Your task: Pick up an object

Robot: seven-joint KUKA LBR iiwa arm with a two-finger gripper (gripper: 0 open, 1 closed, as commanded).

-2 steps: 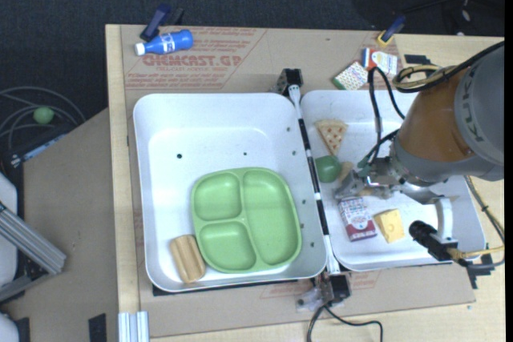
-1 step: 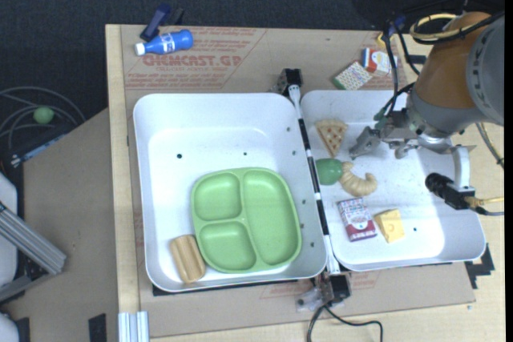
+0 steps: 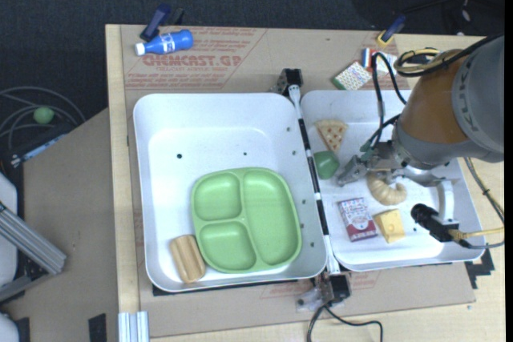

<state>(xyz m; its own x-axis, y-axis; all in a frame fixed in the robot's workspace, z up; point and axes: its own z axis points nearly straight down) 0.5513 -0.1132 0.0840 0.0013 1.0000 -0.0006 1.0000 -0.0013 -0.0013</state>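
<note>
Camera view from above shows you two shallow white bins side by side on the desk (image 3: 120, 172). In the left white bin (image 3: 160, 132) you have a light green three-compartment plastic plate (image 3: 244, 219), with a tan ridged bread-like piece (image 3: 187, 258) just beside the plate's lower left corner. In the right white bin (image 3: 353, 104) you can see a tan triangular cracker-like wedge (image 3: 330, 134) near the far wall, a small round green object (image 3: 325, 165) close to the divider, a pale curled croissant-shaped pastry (image 3: 388, 190), a red and white printed card packet (image 3: 357, 219) and a yellow cheese-like block (image 3: 390, 226) just beside it. The grey and orange arm (image 3: 449, 104) reaches in from the right, and its jaws (image 3: 357, 168) hang between the green object and the pastry; you cannot tell how far apart they stand, and nothing is visibly held between them.
</note>
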